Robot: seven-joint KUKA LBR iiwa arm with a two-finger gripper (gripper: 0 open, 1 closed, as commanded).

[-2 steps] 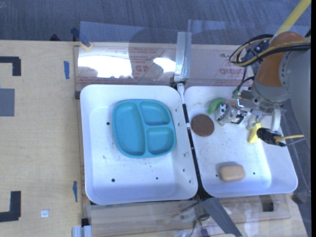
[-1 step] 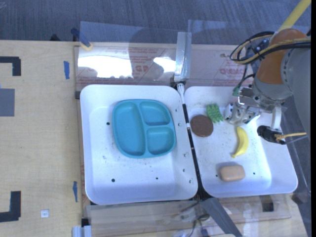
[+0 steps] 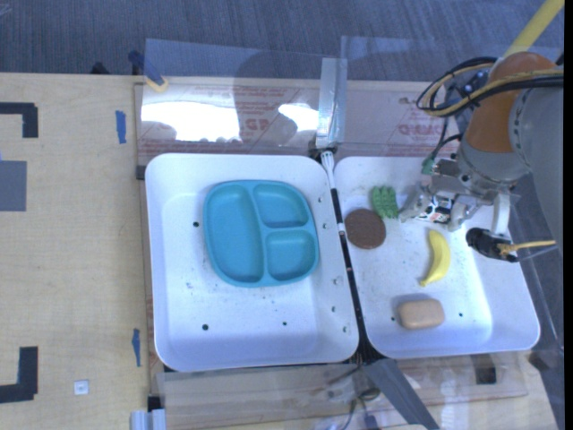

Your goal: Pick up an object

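Observation:
The right bin [image 3: 510, 316] holds a green toy [image 3: 385, 201], a round brown cookie [image 3: 365, 228], a yellow banana [image 3: 438, 257] and a tan bread roll [image 3: 420, 313]. My gripper [image 3: 440, 209] hangs over the upper right part of this bin, just above the banana's top end and to the right of the green toy. Nothing shows between its fingers. The wrist body hides much of the fingers.
The left bin [image 3: 170, 312] carries a blue divided plate [image 3: 261, 232]. A clear plastic wall [image 3: 269, 106] stands behind both bins. Cables [image 3: 457, 83] loop above the orange wrist band. A black and yellow part [image 3: 494, 244] sticks out on the gripper's right.

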